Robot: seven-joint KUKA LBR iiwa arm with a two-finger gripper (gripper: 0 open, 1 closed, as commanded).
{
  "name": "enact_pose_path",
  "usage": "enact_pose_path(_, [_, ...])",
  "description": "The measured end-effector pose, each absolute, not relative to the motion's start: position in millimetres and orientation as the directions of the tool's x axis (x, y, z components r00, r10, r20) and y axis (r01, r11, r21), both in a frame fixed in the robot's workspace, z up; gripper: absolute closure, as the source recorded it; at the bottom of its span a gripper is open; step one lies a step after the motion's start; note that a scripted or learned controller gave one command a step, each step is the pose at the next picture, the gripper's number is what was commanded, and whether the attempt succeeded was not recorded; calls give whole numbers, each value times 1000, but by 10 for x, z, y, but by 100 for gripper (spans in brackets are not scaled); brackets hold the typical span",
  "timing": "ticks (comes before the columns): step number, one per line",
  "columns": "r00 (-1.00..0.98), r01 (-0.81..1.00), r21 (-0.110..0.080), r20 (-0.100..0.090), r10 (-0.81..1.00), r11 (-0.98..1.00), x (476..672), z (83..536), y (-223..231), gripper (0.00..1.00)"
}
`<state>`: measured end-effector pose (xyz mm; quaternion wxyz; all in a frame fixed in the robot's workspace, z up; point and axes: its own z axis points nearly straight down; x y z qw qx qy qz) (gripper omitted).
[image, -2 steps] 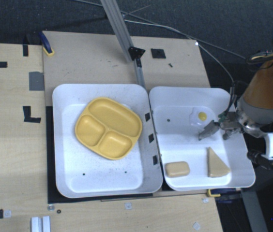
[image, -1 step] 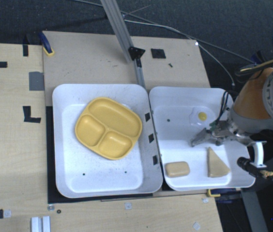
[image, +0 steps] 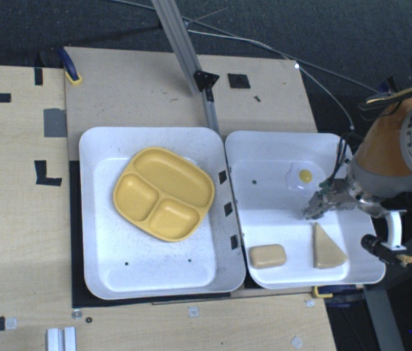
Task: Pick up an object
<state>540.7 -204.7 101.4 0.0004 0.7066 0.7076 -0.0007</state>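
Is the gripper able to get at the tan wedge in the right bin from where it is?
Probably yes: the gripper hangs just above the tan wedge, with nothing between them.

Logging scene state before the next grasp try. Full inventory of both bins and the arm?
left bin: 1, white, left half of the bench
right bin: 1, white, beside the left bin
divided plate: 1, yellow, three compartments, middle of the left bin
rounded block: 1, tan, front of the right bin
wedge: 1, tan, front right of the right bin, apart from the block
small disc: 1, yellow, back of the right bin
arm: 1, grey with orange band, right edge
pincer: 1, dark, low over the right bin, just behind the wedge
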Motion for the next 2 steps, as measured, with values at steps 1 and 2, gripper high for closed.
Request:
enact_pose_path(1, [-2, 1000, 4, -1, 1000, 2, 5509, 1553, -1993, 100])
enact_pose_path(2, [-2, 1000, 5, -2, 1000, 2, 5524, 2189, -1995, 100])
